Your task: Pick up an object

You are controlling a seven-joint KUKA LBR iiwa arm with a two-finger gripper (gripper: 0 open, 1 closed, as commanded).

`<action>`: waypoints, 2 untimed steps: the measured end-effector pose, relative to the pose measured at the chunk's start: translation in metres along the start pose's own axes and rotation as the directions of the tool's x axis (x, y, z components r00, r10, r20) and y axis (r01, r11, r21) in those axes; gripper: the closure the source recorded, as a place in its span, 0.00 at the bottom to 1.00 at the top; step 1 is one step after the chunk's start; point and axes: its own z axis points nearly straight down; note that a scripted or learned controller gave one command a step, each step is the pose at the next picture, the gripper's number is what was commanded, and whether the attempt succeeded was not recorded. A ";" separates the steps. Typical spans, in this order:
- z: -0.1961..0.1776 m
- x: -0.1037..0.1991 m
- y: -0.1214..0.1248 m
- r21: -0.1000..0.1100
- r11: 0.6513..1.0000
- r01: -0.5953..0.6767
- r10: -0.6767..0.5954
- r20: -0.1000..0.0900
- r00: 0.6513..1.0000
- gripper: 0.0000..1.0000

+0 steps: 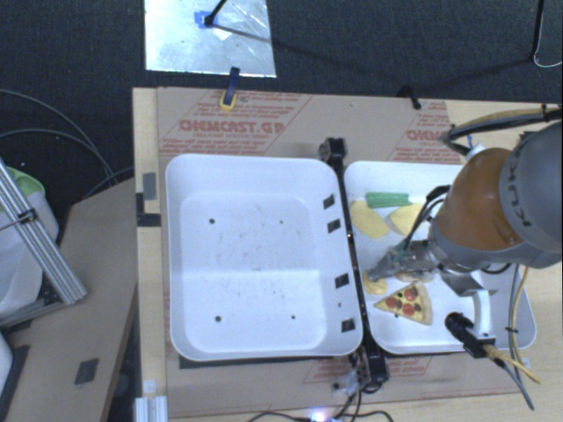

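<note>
Dark carpet lies around a counter (264, 112) lined with printed cardboard, which carries two shallow white bins side by side. The left bin (255, 253) sits well apart from the fingers, on their left in the view. The grey arm with its orange band (479, 205) reaches down into the right bin (523, 323), and the fingers (400, 266) sit low among the toy food there. Whether they are released or clenched, I cannot tell; the metal parts blur together.

A pizza slice (406, 303) lies just below the fingers in the view, close to them. A small yellow piece (376, 286) sits just beside them on the left. Above them lie a pale yellow piece (369, 220) and another yellow piece (405, 218), and farther up a green stick (387, 200).
</note>
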 end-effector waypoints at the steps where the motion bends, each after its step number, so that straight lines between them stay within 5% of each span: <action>1: -0.101 0.094 0.037 0.009 1.000 0.014 -0.014 -0.011 1.000 0.00; 2: -0.061 -0.003 -0.005 0.026 1.000 -0.006 0.006 -0.006 1.000 0.00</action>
